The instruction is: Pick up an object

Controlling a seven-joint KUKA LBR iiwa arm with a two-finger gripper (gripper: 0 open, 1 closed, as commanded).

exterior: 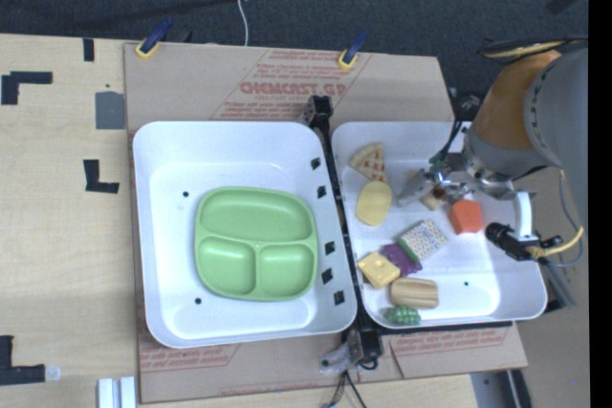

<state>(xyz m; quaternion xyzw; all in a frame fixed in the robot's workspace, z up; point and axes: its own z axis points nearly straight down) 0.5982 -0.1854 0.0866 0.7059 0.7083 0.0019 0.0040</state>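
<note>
At the right bin's (516,301) near edge lie a green piece (404,315) and a tan roll (414,291), with a yellow block (379,269), purple piece (401,259) and patterned packet (423,239) just behind. Farther back, the pincer (435,189) hangs low beside an orange block (467,217); whether it is wide or narrow I cannot tell. A yellow potato shape (374,203) and waffle wedge (369,161) lie beyond, and the left bin (163,158) holds a green divided plate (256,243).

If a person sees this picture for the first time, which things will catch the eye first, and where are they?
The big green divided plate lies alone in the left bin and stands out most. The right bin holds a cluster of small toy foods, among them a yellow lemon-like piece, a waffle wedge and an orange block. The grey arm with its orange band reaches in from the right, its gripper low beside the orange block.
</note>
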